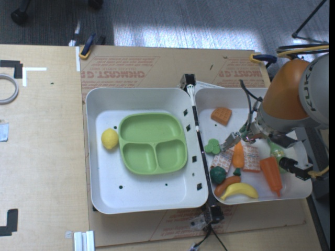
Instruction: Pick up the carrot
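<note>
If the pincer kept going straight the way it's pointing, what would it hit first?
The pincer points down and left from the wrist. Straight on, it would most likely meet the carrot just below its tips, or the green broccoli beside it; depth from this slanted view is unclear.

Orange carrot (238,155), yellow banana (240,191), yellow lemon (109,138), green divided plate (153,143), white bins (99,192).

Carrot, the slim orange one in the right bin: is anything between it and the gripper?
Nothing visible does. The gripper hangs just above the slim orange carrot, at its upper end; the white printed packet lies beside the carrot, not over it.
</note>
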`<state>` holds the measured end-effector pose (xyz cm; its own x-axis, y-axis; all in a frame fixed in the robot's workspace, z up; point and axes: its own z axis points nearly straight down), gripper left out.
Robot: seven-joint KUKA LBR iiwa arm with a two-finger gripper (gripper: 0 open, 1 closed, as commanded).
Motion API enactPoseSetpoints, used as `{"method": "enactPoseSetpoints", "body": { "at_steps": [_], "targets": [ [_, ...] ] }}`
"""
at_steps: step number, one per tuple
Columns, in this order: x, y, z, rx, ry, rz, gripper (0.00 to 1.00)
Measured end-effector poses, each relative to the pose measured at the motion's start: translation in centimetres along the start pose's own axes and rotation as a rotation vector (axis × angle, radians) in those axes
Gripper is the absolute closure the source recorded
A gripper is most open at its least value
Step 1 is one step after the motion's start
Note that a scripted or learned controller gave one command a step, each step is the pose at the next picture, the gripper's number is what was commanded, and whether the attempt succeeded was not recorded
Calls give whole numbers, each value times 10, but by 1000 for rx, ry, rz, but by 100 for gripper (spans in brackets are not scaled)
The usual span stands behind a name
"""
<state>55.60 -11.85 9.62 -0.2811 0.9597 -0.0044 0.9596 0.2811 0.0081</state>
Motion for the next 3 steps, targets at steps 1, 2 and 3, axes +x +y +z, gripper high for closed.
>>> {"method": "enactPoseSetpoints", "body": {
  "at_steps": [1, 2, 3],
  "targets": [
    [1, 2, -10, -2, 2, 3, 100],
    [1, 2, -10, -2, 3, 3, 0],
    [-9, -61, 3, 7, 4, -46, 0]
  ]
}}
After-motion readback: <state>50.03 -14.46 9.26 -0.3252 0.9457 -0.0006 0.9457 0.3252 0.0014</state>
